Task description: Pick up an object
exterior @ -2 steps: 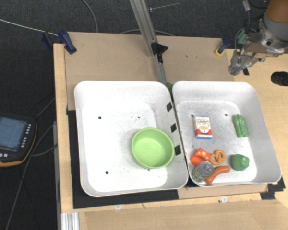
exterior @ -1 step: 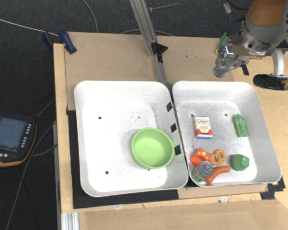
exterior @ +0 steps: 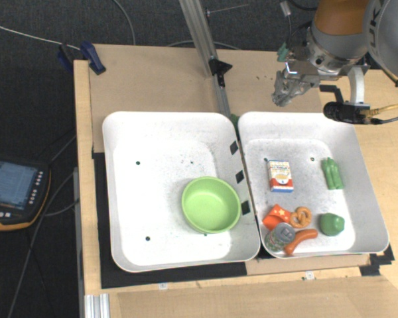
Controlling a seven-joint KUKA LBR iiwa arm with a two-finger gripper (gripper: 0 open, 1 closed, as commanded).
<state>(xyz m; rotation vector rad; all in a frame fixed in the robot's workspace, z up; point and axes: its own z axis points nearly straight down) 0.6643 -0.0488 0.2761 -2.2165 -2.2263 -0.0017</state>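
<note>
Camera view, end effector above right bin, finger state unclear, small carton print unreadable

bins x2 | bowl x1 | small items x7

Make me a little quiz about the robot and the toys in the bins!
1. True or false: the green bowl sits in the left bin.
2. Which lies nearest the small box? A) pretzel B) green bowl C) claw
3. Fill in: the claw hangs above the far edge of the ____ bin.

Key: 1 true. 2 A. 3 right.
</note>
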